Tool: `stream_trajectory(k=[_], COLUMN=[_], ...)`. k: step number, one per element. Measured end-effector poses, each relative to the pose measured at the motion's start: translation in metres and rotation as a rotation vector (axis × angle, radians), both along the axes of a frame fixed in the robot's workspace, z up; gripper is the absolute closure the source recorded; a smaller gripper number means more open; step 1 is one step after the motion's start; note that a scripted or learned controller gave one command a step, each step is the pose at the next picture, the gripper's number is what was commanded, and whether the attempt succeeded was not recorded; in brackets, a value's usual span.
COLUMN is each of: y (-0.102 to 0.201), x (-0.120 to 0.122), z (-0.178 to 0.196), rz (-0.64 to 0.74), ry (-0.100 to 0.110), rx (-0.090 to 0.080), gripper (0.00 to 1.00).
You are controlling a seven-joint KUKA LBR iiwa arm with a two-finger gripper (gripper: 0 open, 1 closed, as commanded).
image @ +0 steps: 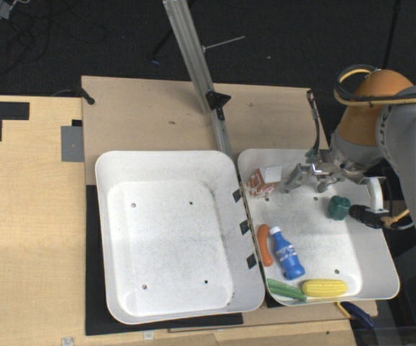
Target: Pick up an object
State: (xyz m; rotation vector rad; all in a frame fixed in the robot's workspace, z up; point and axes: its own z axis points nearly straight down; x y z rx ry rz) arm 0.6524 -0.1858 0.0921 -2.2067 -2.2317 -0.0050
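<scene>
Camera view looks down on our two white bins. The left bin (168, 236) has no toys in it. The right bin (370, 265) has all the things we could pick.

Our gripper (305, 176) hangs over the top part of the right bin. Its thin metal fingers (293, 179) point left, toward the little red and white carton (263, 182). We cannot tell how wide the jaws are. We see nothing held between them.

The carton is just beside the gripper, near the bin's left wall. The green toy (339, 207) sits near the arm. The orange carrot (264, 244) and the blue bottle (288, 253) lie side by side lower down. The yellow corn (325, 287) and the green pod (287, 290) lie along the bottom edge.

We think the carton is the best pick, since it is closest. To do it well, we should line up right over it, go straight down, and keep away from the wall. Then we squeeze slowly, so the carton does not slide or tip.
</scene>
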Motion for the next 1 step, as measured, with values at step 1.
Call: stream_trajectory(k=[1], y=[-0.0028], x=[-0.001], z=[0.0112], rz=[-0.001], ry=[0.002], rx=[-0.004], gripper=[1.0])
